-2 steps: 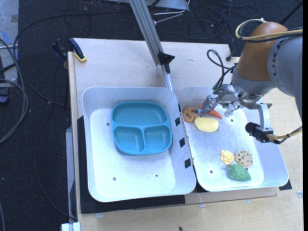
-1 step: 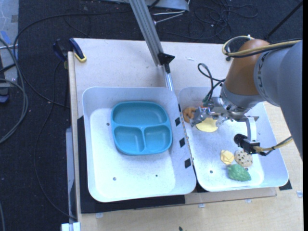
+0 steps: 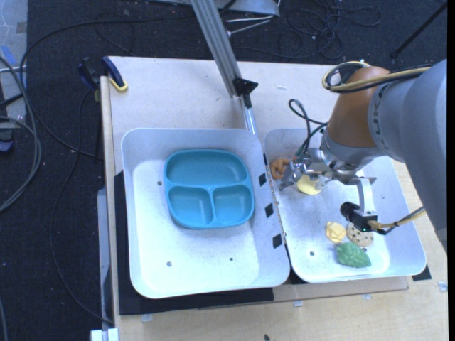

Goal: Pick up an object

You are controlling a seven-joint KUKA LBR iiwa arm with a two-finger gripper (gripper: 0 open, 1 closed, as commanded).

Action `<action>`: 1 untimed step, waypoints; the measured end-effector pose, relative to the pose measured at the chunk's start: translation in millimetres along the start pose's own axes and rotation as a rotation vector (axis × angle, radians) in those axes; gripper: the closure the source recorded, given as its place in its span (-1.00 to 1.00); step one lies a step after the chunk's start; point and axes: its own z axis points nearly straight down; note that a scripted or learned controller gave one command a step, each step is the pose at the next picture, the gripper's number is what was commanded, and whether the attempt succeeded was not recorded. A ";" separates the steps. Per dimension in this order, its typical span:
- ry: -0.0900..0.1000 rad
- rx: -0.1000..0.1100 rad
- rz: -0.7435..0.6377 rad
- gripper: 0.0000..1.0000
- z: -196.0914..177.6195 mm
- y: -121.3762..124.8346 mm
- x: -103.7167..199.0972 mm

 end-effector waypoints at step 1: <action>0.000 -0.006 0.001 1.00 -12.1 1.8 -0.1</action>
